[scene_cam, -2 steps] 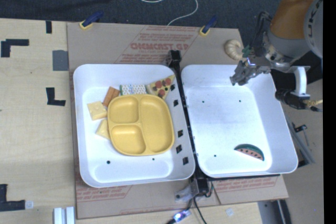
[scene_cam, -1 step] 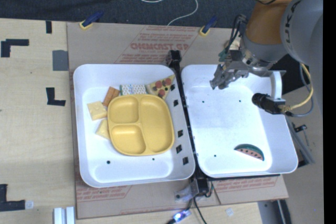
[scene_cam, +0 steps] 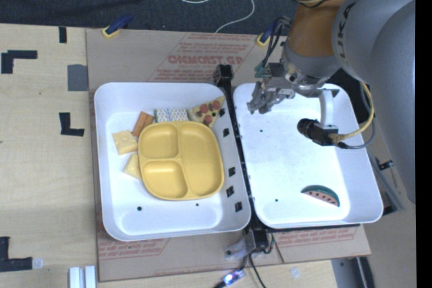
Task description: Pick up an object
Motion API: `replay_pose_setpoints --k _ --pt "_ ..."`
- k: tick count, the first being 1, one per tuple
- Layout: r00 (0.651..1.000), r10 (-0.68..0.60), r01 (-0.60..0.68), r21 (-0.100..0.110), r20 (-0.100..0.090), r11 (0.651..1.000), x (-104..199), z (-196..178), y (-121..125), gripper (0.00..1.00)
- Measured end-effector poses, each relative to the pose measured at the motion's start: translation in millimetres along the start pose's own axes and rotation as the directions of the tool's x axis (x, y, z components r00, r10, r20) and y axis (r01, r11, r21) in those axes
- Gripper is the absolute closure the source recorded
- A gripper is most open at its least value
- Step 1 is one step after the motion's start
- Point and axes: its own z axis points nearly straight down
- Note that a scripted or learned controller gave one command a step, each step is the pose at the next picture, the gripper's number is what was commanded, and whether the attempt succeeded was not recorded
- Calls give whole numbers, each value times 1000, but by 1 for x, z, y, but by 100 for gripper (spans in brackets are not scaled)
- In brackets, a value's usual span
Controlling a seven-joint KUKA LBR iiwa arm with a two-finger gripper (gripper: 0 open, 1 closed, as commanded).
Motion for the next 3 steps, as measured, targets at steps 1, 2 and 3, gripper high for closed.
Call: replay_pose_setpoints --k 1,2,3 --pt "1000 -1 1 0 -1 1000 54 -7 -12 100" --pt "1000 1 -1 -2 0 1000 79 -18 -2 100" --pt "1000 5 -5 1 3 1000 72 2 -3 100"
